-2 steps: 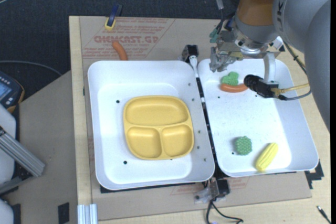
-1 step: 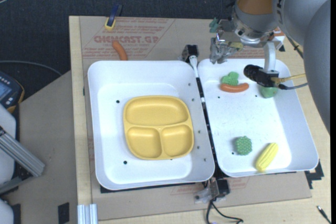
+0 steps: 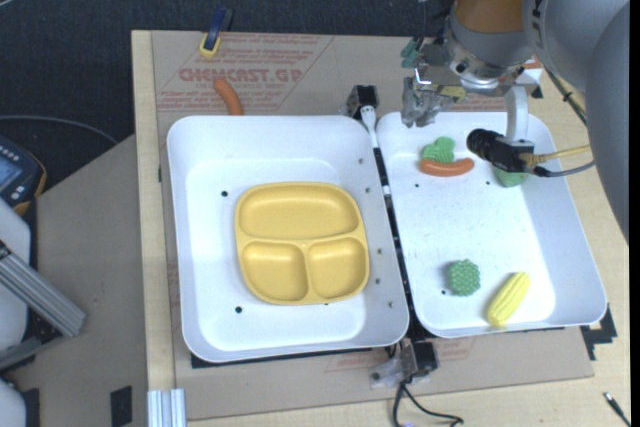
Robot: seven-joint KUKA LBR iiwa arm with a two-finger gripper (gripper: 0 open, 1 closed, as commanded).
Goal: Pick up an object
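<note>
Overhead, hand (image 3: 421, 112) near right bin's (image 3: 560, 245) far edge

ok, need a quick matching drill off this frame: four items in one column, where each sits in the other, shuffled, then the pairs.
Items:
1. yellow divided tray
2. toy corn cob
3. orange sausage
4. blue and yellow tool

Places:
A. right bin, near corner
B. cardboard, behind the left bin
C. left bin, middle
D. right bin, far end, below the hand

Pairs: 1-C, 2-A, 3-D, 4-B
</note>
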